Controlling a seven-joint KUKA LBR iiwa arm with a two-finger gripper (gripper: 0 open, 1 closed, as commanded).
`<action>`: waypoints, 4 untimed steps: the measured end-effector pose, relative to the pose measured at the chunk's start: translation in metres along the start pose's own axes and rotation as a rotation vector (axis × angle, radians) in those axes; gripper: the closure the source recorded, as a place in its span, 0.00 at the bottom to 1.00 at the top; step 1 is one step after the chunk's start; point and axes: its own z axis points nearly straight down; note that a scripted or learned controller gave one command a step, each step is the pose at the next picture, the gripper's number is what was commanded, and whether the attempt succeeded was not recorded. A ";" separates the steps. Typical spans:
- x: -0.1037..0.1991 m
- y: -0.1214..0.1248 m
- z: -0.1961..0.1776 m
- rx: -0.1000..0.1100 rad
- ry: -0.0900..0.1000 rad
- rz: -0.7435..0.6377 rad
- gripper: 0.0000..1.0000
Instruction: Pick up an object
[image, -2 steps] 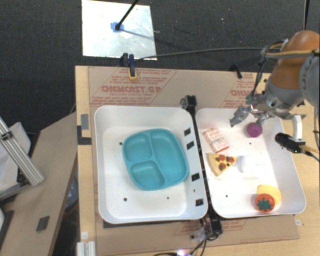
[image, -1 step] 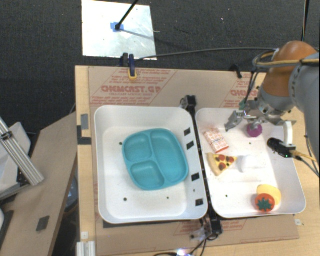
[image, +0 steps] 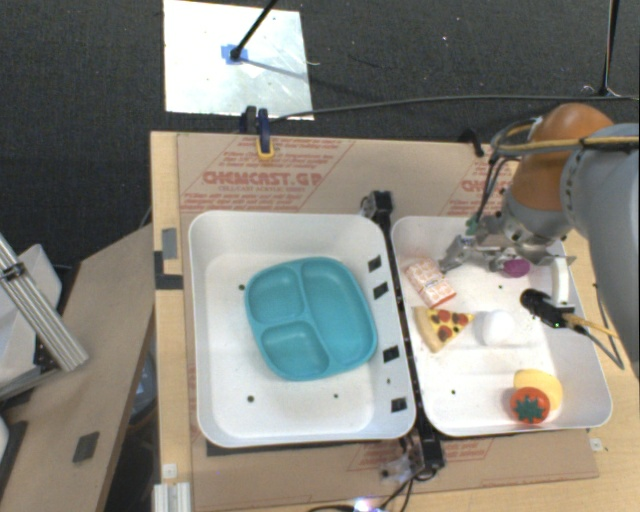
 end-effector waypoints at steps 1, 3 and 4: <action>0.000 0.002 -0.014 -0.005 -0.001 -0.002 1.00; -0.007 -0.001 -0.135 -0.009 -0.002 0.003 1.00; -0.009 0.010 -0.188 -0.009 -0.001 0.001 1.00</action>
